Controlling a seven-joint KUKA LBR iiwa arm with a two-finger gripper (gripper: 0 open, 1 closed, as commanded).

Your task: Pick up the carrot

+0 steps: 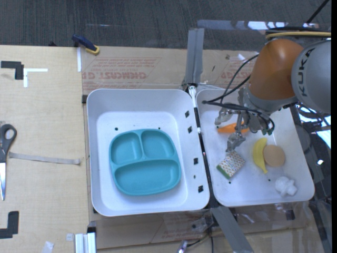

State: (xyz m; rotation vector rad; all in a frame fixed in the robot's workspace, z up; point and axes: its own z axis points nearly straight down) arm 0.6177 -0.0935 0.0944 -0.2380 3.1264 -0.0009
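Observation:
The carrot [227, 128] is a small orange piece lying in the upper left part of the right bin [300, 141]. My gripper [236, 133] hangs directly over it from the grey arm with the orange band. The gripper body covers the carrot's right end, so only the left tip shows. Whether the carrot is touched or gripped is hidden from this angle.
In the right bin lie a yellow banana [259, 155], a tan egg-like ball [274, 156], a green-patterned sponge [230, 165] and a white crumpled lump [285, 185]. The left bin [97, 141] holds a teal divided plate [145, 161]. Scissors [5, 146] lie far left on the bench.

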